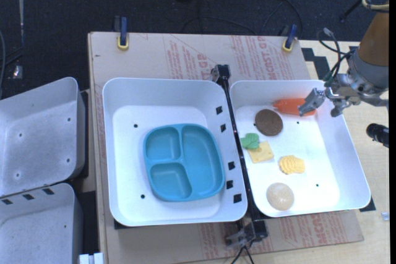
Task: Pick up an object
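Orange piece [288, 106], long and carrot-like, looks to be the target: it lies at the far end of the right bin [346, 151], close to the rear wall, and the nearest fingertip of the gripper [322, 103] sits at or just over its right end.

Working down by size, I note first the left bin [124, 133], which carries a blue divided plate [184, 161] and plays no part at present. The right bin holds five items. A brown disc [269, 122] lies just beside the orange piece on its near side. A pale round ball [279, 196] rests near the front wall, well apart from the rest. A yellow ridged piece [291, 164] and a flat yellow square [262, 152] occupy the middle, and a small green piece [250, 141] touches the square at its upper left corner.

The jaws stand apart, one fingertip over the orange piece's right end and the other toward the bin's right wall; nothing is between them.

My concerns are these. The grip appears set at the extreme end of the orange piece, not its middle, so closing could pinch the tip and let it swing or slip out on the lift. The rear wall is near, and a descending finger may strike it or wedge the piece against it. The brown disc sits close enough to be nudged or caught.
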Available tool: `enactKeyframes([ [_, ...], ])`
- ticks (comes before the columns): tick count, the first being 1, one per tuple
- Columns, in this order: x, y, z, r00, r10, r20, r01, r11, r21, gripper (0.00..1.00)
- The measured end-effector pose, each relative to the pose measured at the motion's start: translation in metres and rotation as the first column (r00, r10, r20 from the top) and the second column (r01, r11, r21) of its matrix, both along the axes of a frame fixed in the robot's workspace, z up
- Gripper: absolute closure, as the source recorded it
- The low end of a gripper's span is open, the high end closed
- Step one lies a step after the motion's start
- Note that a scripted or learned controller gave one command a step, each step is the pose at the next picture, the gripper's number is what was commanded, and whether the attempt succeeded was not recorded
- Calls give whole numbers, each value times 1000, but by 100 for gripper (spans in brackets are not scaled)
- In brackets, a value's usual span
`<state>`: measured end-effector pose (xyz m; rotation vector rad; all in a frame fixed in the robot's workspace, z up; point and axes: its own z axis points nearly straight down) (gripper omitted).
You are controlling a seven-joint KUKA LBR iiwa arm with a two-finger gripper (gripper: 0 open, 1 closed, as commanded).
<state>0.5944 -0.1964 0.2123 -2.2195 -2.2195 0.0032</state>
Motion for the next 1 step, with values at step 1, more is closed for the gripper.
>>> enactKeyframes([
  [1, -6, -1, -45, 1000, -1, -1, 1, 1000, 0, 0],
])
